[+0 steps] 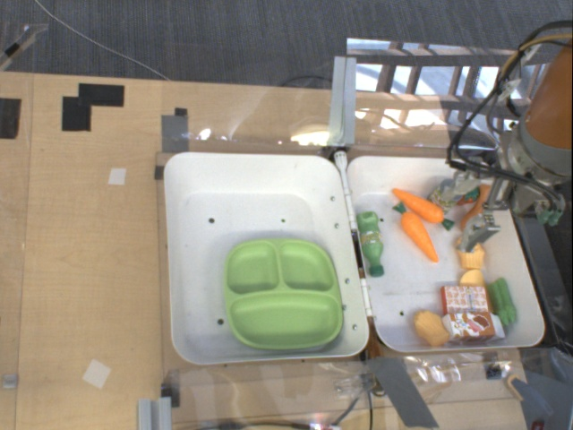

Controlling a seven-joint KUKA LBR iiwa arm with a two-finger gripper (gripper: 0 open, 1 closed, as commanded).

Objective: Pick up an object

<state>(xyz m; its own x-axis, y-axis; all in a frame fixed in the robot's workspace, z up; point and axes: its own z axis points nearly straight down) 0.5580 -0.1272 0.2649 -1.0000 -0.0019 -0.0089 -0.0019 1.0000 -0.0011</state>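
My gripper [472,211] hangs over the right part of the right bin [391,303], below the grey arm with its orange band [548,115]. A thin orange piece [472,202] shows right at the gripper; whether it is gripped I cannot tell. Two orange carrots [419,205] [419,236] lie just left of the gripper. A small yellow piece [473,258] sits directly below it. Further toward the front lie a red and white carton [469,313], a yellow lump [431,328] and a green pickle [503,301]. A green bottle-shaped toy [370,241] rests by the bin's left wall.
The left bin [197,231] holds a green divided plate [283,294] in its front half. A metal frame [421,74] stands behind the right bin. Black cables [479,119] loop from the arm above the bin's back right corner.
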